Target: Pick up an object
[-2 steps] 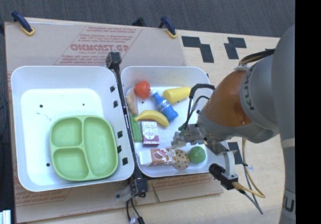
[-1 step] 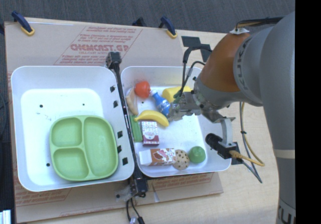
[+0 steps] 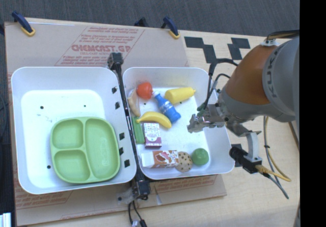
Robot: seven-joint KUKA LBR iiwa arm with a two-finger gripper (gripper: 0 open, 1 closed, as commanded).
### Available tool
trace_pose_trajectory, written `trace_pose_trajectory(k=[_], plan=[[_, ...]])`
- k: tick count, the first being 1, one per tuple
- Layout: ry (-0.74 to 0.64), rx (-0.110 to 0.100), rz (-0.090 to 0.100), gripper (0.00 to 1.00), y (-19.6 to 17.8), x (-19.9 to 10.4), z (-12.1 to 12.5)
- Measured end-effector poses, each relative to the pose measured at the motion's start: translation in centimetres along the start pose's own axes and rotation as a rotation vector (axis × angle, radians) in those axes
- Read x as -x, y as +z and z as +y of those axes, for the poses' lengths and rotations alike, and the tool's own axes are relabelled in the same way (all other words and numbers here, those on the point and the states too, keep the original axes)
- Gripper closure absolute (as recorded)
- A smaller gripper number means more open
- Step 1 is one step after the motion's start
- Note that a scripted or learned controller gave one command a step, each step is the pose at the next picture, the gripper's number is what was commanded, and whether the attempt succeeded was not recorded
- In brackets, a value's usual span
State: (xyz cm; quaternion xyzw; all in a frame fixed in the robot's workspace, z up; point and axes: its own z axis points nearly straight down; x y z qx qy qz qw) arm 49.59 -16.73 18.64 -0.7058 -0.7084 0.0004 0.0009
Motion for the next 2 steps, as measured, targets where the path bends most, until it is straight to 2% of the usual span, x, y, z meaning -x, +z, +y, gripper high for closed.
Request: trace_pose_trajectory(k=[1, 2], plan=[[-0.003, 0.004, -0.002, 1.0, -4.4, 3.7, 5.4], [-0.003, 0.002, -0.001, 1.0, 0.6, 0.7, 11.6]])
